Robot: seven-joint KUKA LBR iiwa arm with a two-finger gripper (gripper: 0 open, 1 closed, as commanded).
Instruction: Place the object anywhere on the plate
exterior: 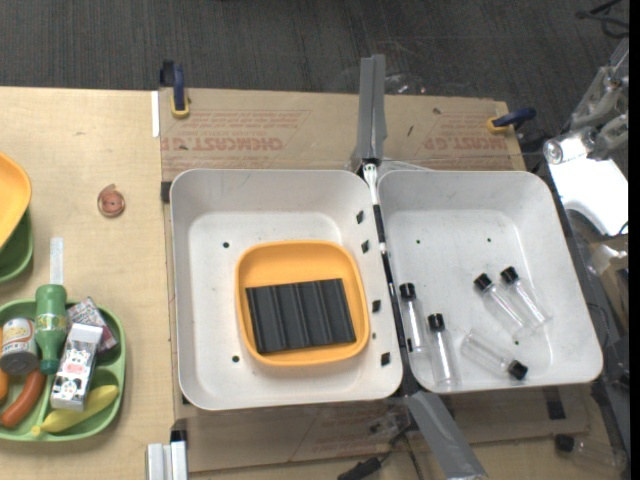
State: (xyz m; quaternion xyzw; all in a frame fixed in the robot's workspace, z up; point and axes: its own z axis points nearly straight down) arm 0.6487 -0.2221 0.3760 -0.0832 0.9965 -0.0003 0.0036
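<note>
An orange plate [297, 254] with rounded corners lies in the left bin [200, 268]. A dark ridged rectangular mat [300, 315] covers its middle. Several clear vials with black caps lie in the right bin [470, 208]. One vial [410, 316] rests along that bin's left wall and another vial [441, 354] lies just right of it. Two vials [510, 298] sit side by side near the middle right. A further vial [492, 356] lies close to the front wall. Part of the grey and white arm [592, 173] stands off the right bin's far right corner.
Both bins rest on brown cardboard [260, 128] held by clamps. A metal bar [371, 108] runs up from the gap between the bins. To the left sit a green tray of toy food [60, 368] and a small pink disc [111, 202].
</note>
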